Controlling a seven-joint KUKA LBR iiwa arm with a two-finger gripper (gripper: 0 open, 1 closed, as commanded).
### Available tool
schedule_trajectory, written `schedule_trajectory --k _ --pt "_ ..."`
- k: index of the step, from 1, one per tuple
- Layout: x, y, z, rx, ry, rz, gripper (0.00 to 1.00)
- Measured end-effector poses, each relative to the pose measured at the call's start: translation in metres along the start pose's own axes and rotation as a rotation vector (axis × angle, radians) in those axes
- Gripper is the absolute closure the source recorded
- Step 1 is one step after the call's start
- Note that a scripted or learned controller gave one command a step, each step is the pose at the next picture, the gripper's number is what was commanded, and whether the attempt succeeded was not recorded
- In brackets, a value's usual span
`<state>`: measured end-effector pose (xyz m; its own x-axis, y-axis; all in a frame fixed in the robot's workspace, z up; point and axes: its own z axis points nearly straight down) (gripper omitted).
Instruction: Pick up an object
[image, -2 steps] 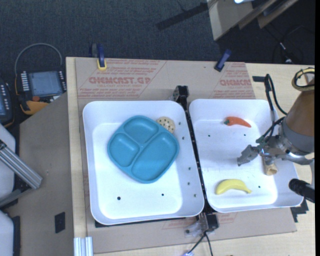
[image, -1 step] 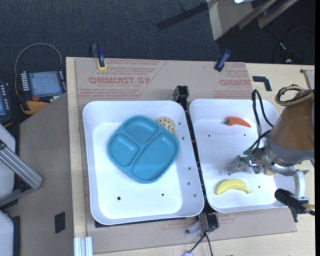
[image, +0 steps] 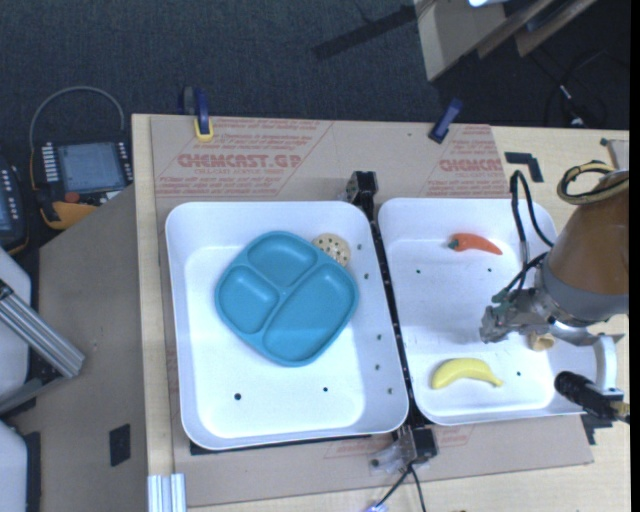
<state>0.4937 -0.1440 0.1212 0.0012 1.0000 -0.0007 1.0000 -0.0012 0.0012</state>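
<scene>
Lying crosswise, banana (image: 466, 374), ends curving down

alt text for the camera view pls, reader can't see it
A grey arm reaches in from the right, its gripper low in the right bin, between a carrot near the far wall and a banana near the front. The left bin holds a blue divided plate with a cookie at its far edge.

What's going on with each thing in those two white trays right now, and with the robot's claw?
Blue divided plate: flat in the left bin.
Cookie: at the plate's far edge, partly hidden.
Orange pepper: lying loose, right bin.
Banana: lying loose, right bin.
Gripper: low over the right bin, between pepper and banana.
</scene>
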Motion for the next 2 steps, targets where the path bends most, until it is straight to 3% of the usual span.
schedule_trajectory --k 2 --pt "-0.002 0.009 -0.123 -0.007 -0.002 -0.002 1.0"
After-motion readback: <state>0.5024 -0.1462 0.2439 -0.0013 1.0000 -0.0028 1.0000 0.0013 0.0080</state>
